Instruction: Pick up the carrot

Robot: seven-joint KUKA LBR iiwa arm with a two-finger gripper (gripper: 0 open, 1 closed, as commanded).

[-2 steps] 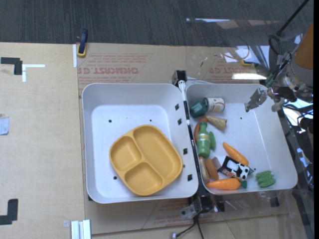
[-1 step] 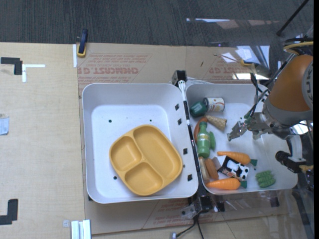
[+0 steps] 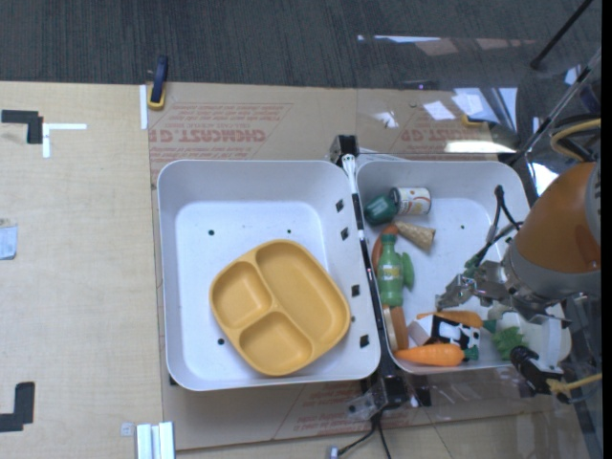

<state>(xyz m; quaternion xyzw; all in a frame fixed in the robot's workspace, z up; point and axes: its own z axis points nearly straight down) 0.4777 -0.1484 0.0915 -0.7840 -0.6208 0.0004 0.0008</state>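
The carrot (image 3: 429, 355) is orange with a green stub and lies flat against the front wall of the right bin (image 3: 478, 185). My gripper (image 3: 475, 288) hangs low over the right half of that bin, behind and to the right of the carrot and apart from it. Just under the gripper lies a thin orange piece (image 3: 457, 317), and I cannot tell whether the two touch. The arm's orange band (image 3: 572, 220) covers the bin's right side.
The right bin also holds a green bottle (image 3: 390, 272), a tipped can (image 3: 409, 201), a tan cone (image 3: 417, 234), a black-and-white toy (image 3: 453, 333) next to the carrot and a green leafy toy (image 3: 508, 338). A yellow divided plate (image 3: 279, 306) lies in the left bin (image 3: 191, 256).
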